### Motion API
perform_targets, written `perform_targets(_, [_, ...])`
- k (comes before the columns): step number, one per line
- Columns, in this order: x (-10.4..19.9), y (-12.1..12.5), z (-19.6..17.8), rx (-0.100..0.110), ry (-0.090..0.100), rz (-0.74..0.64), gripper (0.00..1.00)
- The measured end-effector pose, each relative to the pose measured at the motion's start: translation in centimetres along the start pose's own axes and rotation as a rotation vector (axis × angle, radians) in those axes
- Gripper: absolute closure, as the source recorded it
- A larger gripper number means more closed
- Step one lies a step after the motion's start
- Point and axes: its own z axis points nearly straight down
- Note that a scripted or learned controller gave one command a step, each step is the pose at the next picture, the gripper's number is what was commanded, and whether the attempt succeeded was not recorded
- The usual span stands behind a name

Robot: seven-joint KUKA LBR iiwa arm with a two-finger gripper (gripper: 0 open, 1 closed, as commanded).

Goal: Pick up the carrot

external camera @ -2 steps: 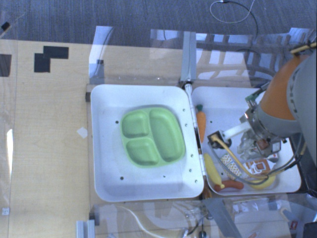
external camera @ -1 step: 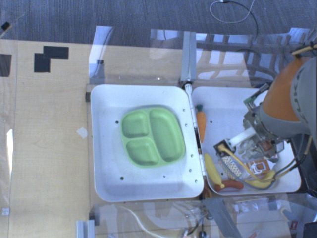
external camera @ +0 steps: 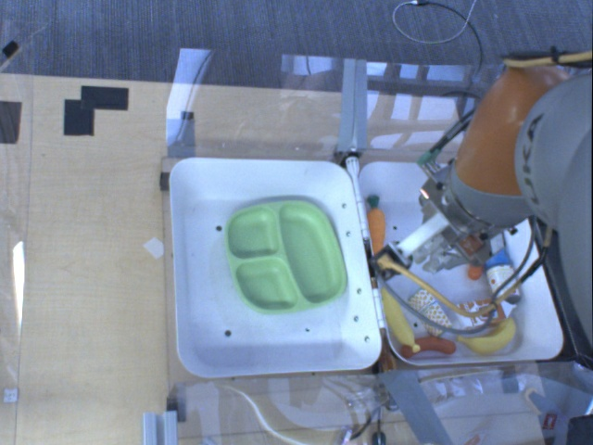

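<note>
Hand [external camera: 435, 248] of the grey arm hangs low over the right bin [external camera: 554, 341], reaching in from the right, its pale parts and cables bunched together so that I cannot tell how it is set or whether anything sits in it. Above it rises the broad orange band [external camera: 491, 137] of the arm, with the grey body of the arm filling the upper right. Just to the left of the hand, at the left wall of the same bin, lies the carrot [external camera: 376, 229]: small, orange, with a green top pointing away, standing lengthwise along the wall and apart from the hand. Below the hand the bin holds a clutter of toy food: a yellow banana [external camera: 491, 338] curving along the near side, a reddish sausage-like piece [external camera: 434, 345] next to it, and a patterned item [external camera: 429, 304] between them. A small white bottle with a blue band [external camera: 498, 273] sits to the right of the hand. The left bin [external camera: 199, 248] carries a green divided plate [external camera: 283, 256] with three compartments, lying flat near its centre. Both bins rest side by side on the pale wooden bench [external camera: 83, 276].
</note>
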Motion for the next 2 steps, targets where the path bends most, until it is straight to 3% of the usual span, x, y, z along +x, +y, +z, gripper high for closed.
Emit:
perform_targets(1, [-0.62, -1.51, 4.80, 0.001, 0.000, -0.194, 1.00])
perform_targets(2, [-0.66, -1.40, 4.47, 0.000, -0.001, -0.297, 1.00])
